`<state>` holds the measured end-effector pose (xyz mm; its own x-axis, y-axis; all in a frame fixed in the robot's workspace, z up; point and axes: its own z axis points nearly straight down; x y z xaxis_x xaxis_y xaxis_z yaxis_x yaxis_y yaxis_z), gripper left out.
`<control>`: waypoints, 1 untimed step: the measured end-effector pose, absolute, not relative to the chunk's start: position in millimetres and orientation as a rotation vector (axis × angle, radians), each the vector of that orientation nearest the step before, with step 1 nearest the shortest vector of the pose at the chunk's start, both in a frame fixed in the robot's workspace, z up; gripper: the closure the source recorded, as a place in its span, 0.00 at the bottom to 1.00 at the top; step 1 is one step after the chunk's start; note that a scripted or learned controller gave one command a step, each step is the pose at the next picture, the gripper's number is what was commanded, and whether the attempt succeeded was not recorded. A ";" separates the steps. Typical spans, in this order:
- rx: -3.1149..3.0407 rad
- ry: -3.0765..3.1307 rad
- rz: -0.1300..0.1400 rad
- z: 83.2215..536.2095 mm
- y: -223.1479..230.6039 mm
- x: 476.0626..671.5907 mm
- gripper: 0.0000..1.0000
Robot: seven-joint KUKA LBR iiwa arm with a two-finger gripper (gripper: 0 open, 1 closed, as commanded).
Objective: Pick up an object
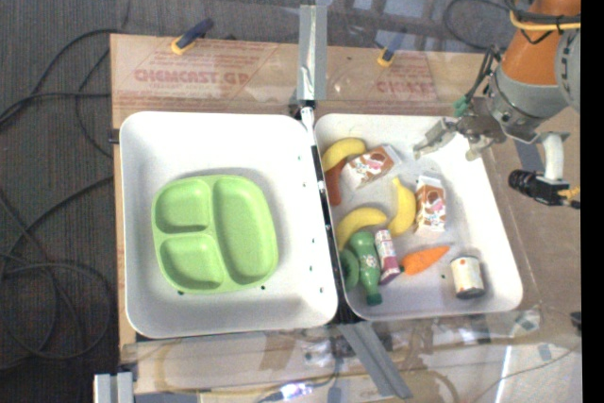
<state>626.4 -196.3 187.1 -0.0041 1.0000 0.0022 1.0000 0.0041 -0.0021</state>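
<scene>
My gripper (451,143) hangs over the far right corner of the right bin (500,231), open, with nothing between its fingers. Below and left of it lie a yellow banana (342,151) and a red-and-white snack packet (370,165). Nearer the middle are a second banana (404,206), a small red-and-white carton (431,205) and a third banana (361,222). Along the near side are a green bottle (363,264), a small red-labelled bottle (387,255), an orange carrot (425,260) and a tin can (465,276).
The left bin (151,146) holds a green divided plate (215,233). A brown-red stick-like item (332,186) lies against the right bin's left wall. A metal divider (308,52) stands behind the bins. Cables trail on the floor around the bench.
</scene>
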 end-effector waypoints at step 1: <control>-2.088 -2.373 -0.018 106.7 -210.6 595.0 0.00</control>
<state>595.0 -210.6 106.7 -0.1271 0.9919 -0.0071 0.9916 0.1272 0.0214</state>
